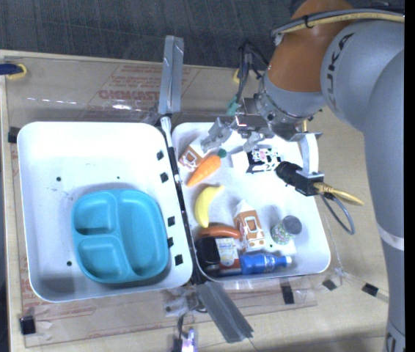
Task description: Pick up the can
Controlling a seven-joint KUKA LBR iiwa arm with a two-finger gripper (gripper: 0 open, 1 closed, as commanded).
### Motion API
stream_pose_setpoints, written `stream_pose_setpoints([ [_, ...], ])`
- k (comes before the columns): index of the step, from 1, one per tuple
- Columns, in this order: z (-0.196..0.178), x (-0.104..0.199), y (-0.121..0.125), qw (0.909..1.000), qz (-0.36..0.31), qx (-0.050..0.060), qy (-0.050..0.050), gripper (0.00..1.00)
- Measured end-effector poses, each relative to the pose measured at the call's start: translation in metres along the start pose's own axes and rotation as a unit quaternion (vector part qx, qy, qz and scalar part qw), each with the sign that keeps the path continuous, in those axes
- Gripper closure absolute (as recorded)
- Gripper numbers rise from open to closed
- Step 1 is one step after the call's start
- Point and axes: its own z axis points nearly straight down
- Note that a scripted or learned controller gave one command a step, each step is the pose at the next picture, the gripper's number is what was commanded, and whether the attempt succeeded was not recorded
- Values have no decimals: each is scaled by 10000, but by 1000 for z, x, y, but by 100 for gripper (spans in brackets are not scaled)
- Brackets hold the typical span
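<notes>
Can (286,229): lies in the right bin (317,251), near its right wall toward the front corner, just right of a small carton (250,228).
Gripper (226,134): hangs over the right bin's back edge, above the carrot (204,169); whether it is spread or pressed together, I cannot tell; well apart from the can.
Arm (354,57): reaches in over the bench's right back corner.
Other contents: banana (205,202) mid-bin, blue bottle (262,262) along the front wall.
Left bin (39,152): holds a blue divided tray (119,235) toward its front.
</notes>
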Motion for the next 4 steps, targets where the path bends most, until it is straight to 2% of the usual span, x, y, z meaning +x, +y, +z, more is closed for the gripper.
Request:
stream_pose_setpoints([
  [1,68,-45,-90,9998,189,-4,0,0],
  [2,-15,-89,-70,9943,-1061,-32,-11,0],
  [3,89,-110,-123,9987,-501,-12,0,0],
  [4,89,-111,-123,9987,-501,-17,-3,0],
])
